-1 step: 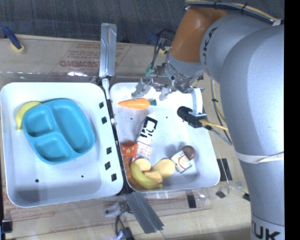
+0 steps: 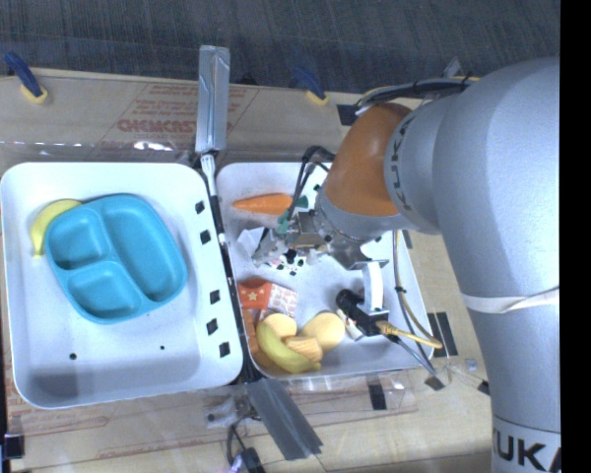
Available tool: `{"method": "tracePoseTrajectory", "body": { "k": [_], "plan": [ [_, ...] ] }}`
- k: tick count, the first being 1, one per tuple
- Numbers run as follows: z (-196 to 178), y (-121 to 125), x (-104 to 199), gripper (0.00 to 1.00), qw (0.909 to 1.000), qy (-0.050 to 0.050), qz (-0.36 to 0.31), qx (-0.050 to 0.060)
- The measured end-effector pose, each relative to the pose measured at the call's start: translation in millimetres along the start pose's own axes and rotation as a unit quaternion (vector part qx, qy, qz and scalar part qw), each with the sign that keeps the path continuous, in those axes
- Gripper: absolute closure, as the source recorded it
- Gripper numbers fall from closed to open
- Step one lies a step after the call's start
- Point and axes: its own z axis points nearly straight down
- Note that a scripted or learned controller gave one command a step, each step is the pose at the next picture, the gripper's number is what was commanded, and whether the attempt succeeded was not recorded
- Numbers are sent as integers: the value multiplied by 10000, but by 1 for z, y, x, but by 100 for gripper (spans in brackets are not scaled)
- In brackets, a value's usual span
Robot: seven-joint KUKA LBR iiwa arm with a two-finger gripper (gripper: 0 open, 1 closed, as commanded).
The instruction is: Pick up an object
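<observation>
The gripper (image 2: 281, 236) hangs low in the right bin (image 2: 414, 353) — just under the carrot (image 2: 263, 204). I cannot tell what it has hold of, if anything. A banana (image 2: 279, 344) lies at the near edge. The left bin (image 2: 20, 294) holds a blue tray (image 2: 118, 256).

The claw (image 2: 276, 241) hangs low in the right white bin (image 2: 414, 361) just below an orange carrot (image 2: 263, 204) (a yellow banana (image 2: 279, 347) lies nearer the front).

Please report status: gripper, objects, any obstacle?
Gripper low in right bin, beside carrot. Fingers unclear, no grasp seen. Banana near front wall. Blue tray in left bin.
</observation>
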Motion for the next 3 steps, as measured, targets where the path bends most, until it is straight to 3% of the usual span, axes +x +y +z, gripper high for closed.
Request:
{"method": "tracePoseTrajectory", "body": {
  "k": [1, 2, 3],
  "plan": [
    [-6, -2, 1, 100, 10000, 7, -31, 44],
    [-90, 20, 9, 100, 9996, 10, 278, 7],
    [-86, 18, 9, 0, 9996, 10, 281, 47]
  ]
}}
